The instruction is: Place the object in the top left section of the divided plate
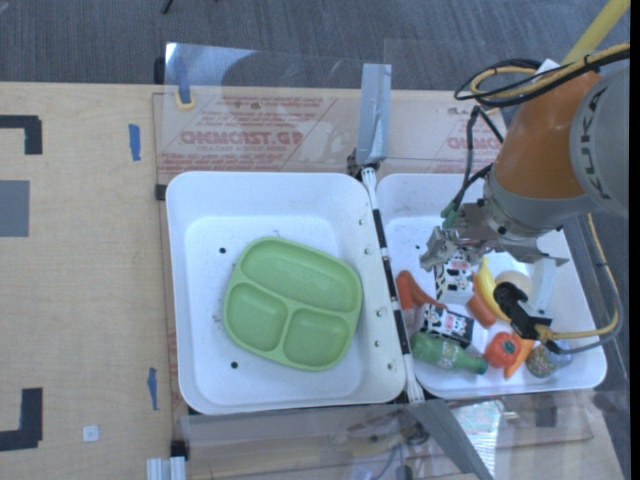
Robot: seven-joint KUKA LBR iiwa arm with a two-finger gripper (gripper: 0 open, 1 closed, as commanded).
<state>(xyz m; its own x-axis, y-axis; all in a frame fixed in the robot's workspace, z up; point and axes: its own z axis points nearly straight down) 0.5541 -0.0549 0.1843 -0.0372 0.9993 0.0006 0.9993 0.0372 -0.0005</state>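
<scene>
My bench (80, 268): two white bins side by side. Left bin (200, 218) and right bin (590, 368) touch at a hinged seam. Blue tape marks (134, 141) on the wood. Clear plastic sheet (270, 108) behind the bins, grey tape strip (374, 108) on it.

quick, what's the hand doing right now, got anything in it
hand: low over the right bin, above the black-and-white carton; a grip on anything cannot be told.
</scene>
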